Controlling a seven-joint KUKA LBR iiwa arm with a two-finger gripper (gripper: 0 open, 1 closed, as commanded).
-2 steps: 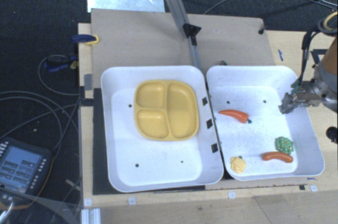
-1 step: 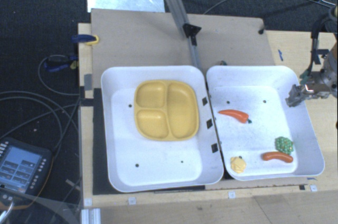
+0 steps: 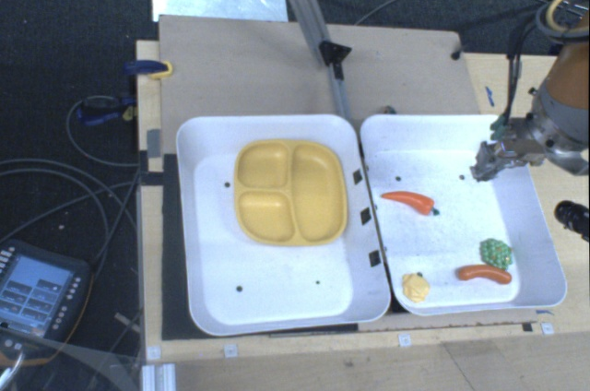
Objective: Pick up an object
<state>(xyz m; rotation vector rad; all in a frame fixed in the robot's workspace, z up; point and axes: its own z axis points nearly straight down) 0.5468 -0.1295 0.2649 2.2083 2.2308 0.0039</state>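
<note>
**A:** Which object is the likeliest target?

**B:** I'd say the red chili pepper (image 3: 407,201). It lies on the floor of the right bin (image 3: 442,136), in the left half, just beside the wall shared with the left bin (image 3: 207,195). Its long axis runs nearly left to right in the camera view, dipping a little toward its right end.

**A:** And how does it lie from the gripper (image 3: 485,166)?

**B:** To the gripper's left and a bit nearer the front edge of the bench, with bare bin floor between them. The gripper hangs over the right bin's far right part, apart from everything. Whether it is open or closed I cannot tell; it is a dark blur at this angle, and nothing is visibly gripped.

**A:** What else is around the pepper?

**B:** Well apart, along the front of the same bin: a green knobbly item (image 3: 495,252), an orange sausage-shaped piece (image 3: 483,274) just in front of it, and a small yellow lump (image 3: 416,288) at the front left corner. The left bin holds a yellow divided plate (image 3: 289,193).

**A:** So the coming move?

**B:** Probably a shift left, then closing across the pepper's narrow width.
</note>
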